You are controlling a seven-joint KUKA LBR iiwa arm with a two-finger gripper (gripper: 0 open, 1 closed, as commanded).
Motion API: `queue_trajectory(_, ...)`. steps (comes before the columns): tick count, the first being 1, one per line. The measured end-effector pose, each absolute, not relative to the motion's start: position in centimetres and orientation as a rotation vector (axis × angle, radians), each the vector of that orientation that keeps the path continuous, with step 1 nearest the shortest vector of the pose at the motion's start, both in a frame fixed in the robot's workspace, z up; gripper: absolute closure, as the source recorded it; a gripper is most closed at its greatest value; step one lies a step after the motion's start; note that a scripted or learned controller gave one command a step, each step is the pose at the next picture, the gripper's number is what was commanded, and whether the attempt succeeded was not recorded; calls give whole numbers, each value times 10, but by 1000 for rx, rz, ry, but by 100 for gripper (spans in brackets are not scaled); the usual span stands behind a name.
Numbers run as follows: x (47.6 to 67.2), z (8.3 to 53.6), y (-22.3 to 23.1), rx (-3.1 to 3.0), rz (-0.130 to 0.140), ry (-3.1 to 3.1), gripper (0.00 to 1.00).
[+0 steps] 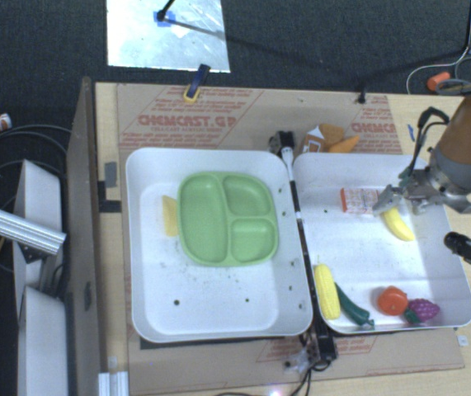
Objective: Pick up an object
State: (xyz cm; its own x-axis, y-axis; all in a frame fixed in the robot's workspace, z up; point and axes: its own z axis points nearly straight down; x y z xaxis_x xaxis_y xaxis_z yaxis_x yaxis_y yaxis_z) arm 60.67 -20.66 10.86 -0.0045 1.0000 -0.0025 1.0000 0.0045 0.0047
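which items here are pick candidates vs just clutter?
Pick candidates (right bin): banana right by the gripper, corn cob, green vegetable, tomato, purple grapes, small orange-and-white packet.

Lying about: green divided plate and yellow piece in the left bin; blue-and-yellow clip on the cardboard.

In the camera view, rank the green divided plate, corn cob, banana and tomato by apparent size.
1. green divided plate, by far the largest
2. corn cob
3. banana, partly under the gripper, so this placing is unsure
4. tomato
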Motion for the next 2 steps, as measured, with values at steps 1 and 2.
queue_trajectory(1,596,84,-206,2218,0,2222,0)
queue_trajectory(2,597,96,-207,2214,4,2222,100)
